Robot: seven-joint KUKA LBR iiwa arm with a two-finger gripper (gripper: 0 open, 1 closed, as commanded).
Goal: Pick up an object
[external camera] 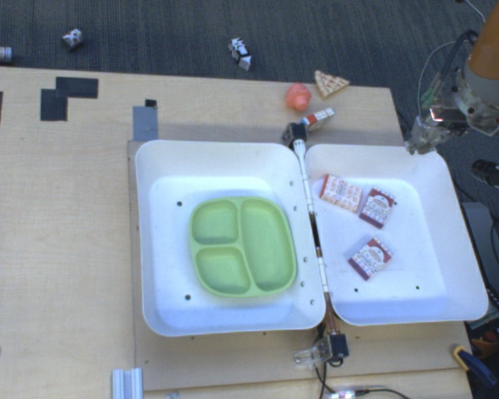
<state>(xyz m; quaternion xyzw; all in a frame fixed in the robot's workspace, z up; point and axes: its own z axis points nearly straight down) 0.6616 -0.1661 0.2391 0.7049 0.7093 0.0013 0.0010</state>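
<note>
Over at the right bin's (pixel 449 181) far right corner the gripper (pixel 422 137) hangs just above the rim, with nothing in it that I can see. Inside that bin lie three small packets: a pale one (pixel 342 194) touching a dark red one (pixel 377 207), and another dark red one (pixel 370 258) lying apart, nearer me. The left bin (pixel 162 223) holds a green divided tray (pixel 242 246).

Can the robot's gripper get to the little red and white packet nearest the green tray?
Probably yes. The small red and white packet lies flat in the right white bin, nothing on top, apart from the other two packets. The gripper sits near that bin's far corner.
</note>
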